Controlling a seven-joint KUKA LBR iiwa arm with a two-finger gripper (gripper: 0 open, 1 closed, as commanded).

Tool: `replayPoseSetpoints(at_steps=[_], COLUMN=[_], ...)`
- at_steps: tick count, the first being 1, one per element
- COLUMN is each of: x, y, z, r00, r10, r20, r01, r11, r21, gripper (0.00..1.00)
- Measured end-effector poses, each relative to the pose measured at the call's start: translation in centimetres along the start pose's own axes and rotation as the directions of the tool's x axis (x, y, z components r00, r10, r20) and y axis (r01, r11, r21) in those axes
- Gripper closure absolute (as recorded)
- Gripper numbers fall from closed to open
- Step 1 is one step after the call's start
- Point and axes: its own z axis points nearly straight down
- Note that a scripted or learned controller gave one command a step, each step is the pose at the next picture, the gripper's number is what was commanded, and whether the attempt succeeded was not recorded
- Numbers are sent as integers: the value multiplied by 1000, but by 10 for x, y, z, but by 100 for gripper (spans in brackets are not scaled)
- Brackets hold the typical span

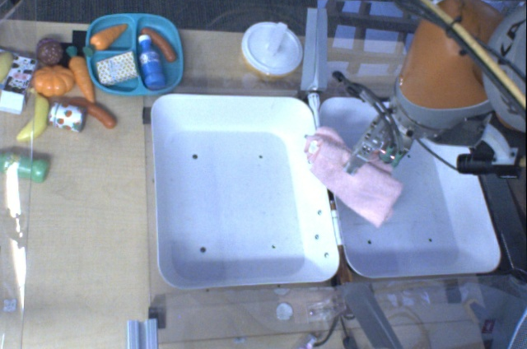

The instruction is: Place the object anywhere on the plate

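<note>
A pink folded cloth [356,181] lies at the left side of the right bin [436,248], its upper end resting over the rim between the two bins. My gripper [369,155] hangs right over the cloth's middle and touches its top; the wrist hides where the tips meet the fabric. The blue divided plate [169,33] sits on the bench at the far left, beyond the left bin, and carries a toy carrot, a blue bottle, a sausage and a cracker.
The left bin [239,191] lies between the cloth and the plate. A white lidded cup [272,48] stands behind it. Toy foods [62,88] and a green object [29,167] are scattered on the bench at far left.
</note>
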Motion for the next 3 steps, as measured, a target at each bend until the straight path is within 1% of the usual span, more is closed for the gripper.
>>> replayPoseSetpoints(at_steps=[1,2,3], x=[41,76,109], y=[37,71,110], z=[-7,-12,-3], r00=[921,828,825], r10=[-390,-561,-565], r20=[0,0,-1], r01=[390,561,565], r11=[921,828,825], r21=[-1,-1,-1], gripper=[100,100,100])
